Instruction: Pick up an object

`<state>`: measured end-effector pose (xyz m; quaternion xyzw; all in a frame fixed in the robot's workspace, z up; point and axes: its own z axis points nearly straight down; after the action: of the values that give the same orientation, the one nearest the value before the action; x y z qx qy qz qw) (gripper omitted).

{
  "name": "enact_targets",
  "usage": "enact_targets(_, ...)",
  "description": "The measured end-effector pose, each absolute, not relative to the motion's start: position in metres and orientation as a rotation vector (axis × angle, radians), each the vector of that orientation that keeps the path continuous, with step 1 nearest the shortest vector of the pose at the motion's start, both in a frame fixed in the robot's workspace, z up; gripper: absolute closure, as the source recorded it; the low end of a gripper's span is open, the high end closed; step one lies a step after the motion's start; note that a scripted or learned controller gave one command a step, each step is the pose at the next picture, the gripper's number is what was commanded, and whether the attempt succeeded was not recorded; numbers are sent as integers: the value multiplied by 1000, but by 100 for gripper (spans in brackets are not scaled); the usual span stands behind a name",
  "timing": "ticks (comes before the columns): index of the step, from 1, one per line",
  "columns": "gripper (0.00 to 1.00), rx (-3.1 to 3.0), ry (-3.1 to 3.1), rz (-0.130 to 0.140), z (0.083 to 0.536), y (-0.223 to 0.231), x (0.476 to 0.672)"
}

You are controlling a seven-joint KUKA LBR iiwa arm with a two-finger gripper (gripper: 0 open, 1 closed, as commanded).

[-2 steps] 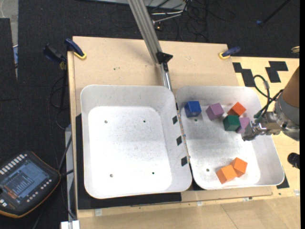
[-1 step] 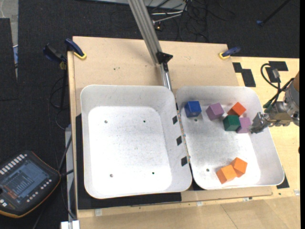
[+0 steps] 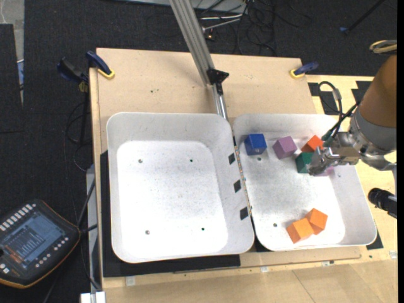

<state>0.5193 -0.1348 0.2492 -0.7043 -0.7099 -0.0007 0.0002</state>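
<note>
Left bin (image 3: 170, 188) on the surface (image 3: 158, 81): bare white floor w/ dark specks, nothing to pick there. Right bin (image 3: 297, 194) has all the blocks. Going across: blue cube (image 3: 255, 143) near the divider, purple cube (image 3: 285, 146) just beside it, then a green block (image 3: 304, 162) and an orange-red block (image 3: 314, 143) close together by the hand (image 3: 323, 163). Lower down, two orange cubes (image 3: 307, 225) touching each other near the front wall.

Hand is low in the right bin, right at the green block, w/ a bit of purple showing under it. Can't tell if it's open or closed, or gripping anything.

Progress, my read: approach done, hand at the cluster. No block looks lifted; all seem to sit on the bin floor. Grip + lift left.
</note>
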Motion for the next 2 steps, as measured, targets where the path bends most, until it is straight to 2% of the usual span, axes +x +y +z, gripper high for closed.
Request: enact_targets(2,100,-2210,-2231,-3,243,-24,521)
